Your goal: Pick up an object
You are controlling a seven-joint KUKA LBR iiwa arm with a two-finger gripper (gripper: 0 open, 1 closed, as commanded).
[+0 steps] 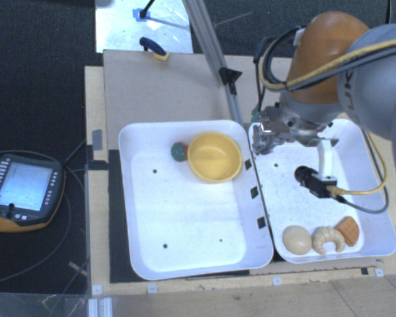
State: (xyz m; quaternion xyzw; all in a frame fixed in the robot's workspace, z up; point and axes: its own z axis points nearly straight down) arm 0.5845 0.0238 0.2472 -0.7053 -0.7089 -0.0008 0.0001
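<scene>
The left bin (185, 243) holds a yellow bowl (214, 156) near its back edge. A small dark green ball (179, 152) rests against the bowl's left side. In the right bin (376, 190), a pale egg-shaped object (297, 239), a beige croissant-shaped piece (327, 238) and an orange wedge (348, 229) lie in a row by the front wall. My gripper (266, 136) hangs over the back left corner of the right bin, just right of the bowl. It is far from the three front objects, and I see nothing held in it.
A yellow cable (363, 207) with a black plug (311, 179) loops from the arm over the middle of the right bin. A metal pole (211, 41) slants across the back of the bench. A teach pendant (23, 190) lies on the floor to the left.
</scene>
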